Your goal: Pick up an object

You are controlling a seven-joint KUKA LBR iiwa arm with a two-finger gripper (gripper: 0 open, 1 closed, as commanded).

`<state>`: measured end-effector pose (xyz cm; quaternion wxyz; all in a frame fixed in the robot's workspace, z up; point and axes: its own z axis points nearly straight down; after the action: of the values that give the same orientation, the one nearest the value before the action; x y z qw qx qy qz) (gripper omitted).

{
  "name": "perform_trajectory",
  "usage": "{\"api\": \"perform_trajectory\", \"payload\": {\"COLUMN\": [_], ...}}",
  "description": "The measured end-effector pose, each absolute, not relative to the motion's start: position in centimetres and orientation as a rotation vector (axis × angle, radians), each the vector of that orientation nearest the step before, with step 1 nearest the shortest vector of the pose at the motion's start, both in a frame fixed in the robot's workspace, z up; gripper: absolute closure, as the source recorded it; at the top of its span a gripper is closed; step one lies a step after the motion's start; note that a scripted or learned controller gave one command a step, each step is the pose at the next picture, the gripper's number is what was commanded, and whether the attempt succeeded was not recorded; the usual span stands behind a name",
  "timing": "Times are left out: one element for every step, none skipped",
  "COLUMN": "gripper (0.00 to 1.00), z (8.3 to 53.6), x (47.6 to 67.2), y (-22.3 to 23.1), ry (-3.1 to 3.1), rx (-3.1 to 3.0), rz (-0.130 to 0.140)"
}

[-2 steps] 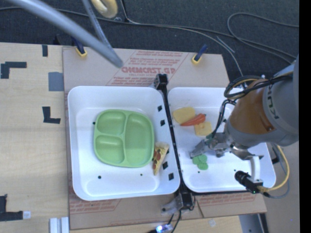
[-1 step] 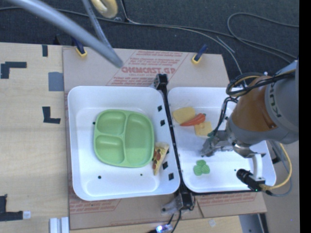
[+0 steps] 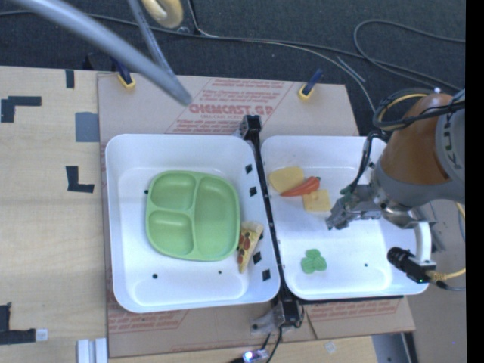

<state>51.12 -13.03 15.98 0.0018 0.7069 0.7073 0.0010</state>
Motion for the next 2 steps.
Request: {"api": "perform_trajectory", "payload": {"gripper": [1.00,1.00], "z": [20.6,23.6], "x": [50.9,51.0], "y": [-13.8,-13.8], "ry": [2.220,2.221], "rx": [2.219,2.218], "rz": [0.002,0.002]}}
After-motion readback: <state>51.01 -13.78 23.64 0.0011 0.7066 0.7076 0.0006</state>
